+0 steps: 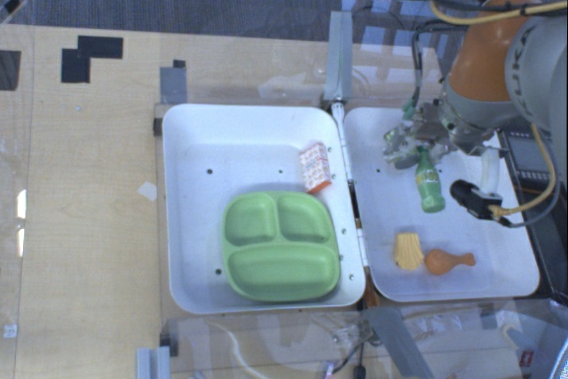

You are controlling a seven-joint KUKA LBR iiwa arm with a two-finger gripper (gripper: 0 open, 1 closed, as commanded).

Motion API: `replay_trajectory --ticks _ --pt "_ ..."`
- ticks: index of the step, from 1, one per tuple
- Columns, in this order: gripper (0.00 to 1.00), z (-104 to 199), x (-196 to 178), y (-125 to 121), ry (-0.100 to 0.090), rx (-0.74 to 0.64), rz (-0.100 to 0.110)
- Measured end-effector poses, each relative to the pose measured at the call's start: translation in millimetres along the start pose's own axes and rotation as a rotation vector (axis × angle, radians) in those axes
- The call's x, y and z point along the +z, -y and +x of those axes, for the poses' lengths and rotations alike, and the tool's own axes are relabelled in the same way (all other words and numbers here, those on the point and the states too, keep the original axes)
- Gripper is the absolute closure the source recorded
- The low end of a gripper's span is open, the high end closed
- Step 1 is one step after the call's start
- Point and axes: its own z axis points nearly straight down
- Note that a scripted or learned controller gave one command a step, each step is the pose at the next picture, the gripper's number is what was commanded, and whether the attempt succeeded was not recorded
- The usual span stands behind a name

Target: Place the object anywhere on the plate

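The jaws (410,146) are hovering over the green bottle (429,184) — grip state unclear — risking a slip before the plate (280,246) at eight o'clock.

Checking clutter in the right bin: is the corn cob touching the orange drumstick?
Cannot tell. In the camera view the corn cob and orange drumstick lie side by side, too close to see any gap.

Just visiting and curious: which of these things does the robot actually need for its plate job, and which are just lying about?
For the job:
green plate
green bottle, under the hand, seemingly its target

Probably lying about:
yellow corn
orange drumstick
small carton beside the plate
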Motion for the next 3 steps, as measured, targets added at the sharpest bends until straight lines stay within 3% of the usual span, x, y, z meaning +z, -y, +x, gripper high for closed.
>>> replay_trajectory --ticks 1,2,3 --pt "1.0 52.0 1.0 26.9 0.001 -0.161 0.003" --pt "1.0 135.6 0.9 79.1 0.0 -0.367 0.003" --pt "0.0 135.2 0.7 78.9 0.0 -0.367 0.002"
